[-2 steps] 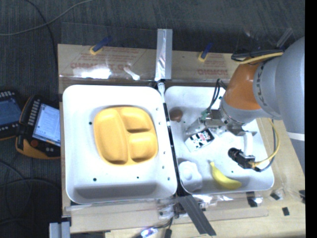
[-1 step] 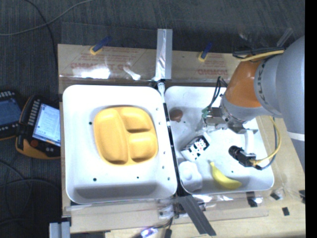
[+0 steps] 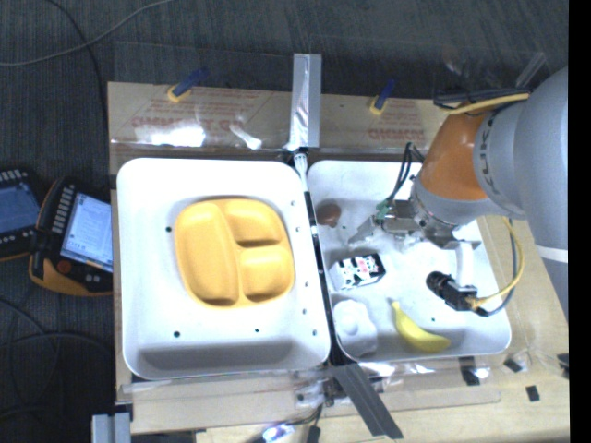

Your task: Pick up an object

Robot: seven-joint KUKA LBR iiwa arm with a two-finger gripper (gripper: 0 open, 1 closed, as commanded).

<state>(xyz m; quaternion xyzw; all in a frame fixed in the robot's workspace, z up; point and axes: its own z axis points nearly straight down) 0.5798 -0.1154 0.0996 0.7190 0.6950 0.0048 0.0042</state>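
Here a curved yellow banana (image 3: 417,330) lies in the right bin (image 3: 494,335).

I can read no text for certain. Faint reddish printing runs across the clear plastic sheet (image 3: 212,118) taped over the cardboard behind my bins, too washed out to spell. The small black-and-white card (image 3: 358,269) in the right bin (image 3: 494,335) bears marks too small to read. The handheld screen (image 3: 88,233) at left glows, its contents blurred.
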